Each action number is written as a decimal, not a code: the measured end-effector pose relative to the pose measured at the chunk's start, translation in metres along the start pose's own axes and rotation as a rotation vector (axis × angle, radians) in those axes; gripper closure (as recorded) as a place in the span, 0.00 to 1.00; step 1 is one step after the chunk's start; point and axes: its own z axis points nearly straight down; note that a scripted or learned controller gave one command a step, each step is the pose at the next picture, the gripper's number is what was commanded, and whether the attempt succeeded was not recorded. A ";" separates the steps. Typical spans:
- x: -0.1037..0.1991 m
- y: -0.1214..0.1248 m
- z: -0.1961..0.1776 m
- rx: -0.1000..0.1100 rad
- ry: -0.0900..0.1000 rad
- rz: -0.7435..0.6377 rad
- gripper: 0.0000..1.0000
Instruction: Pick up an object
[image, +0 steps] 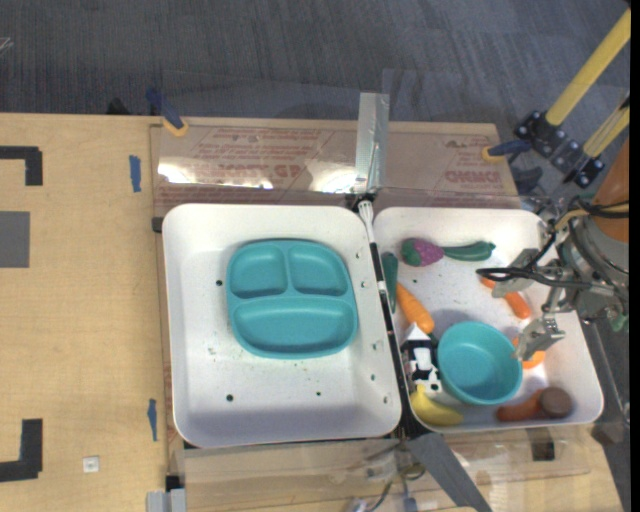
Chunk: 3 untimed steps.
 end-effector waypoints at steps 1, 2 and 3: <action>-0.036 -0.004 0.161 0.001 -0.015 -0.004 0.00; -0.100 -0.058 0.165 0.002 -0.007 -0.111 0.00; -0.104 -0.054 0.148 0.003 -0.019 -0.115 1.00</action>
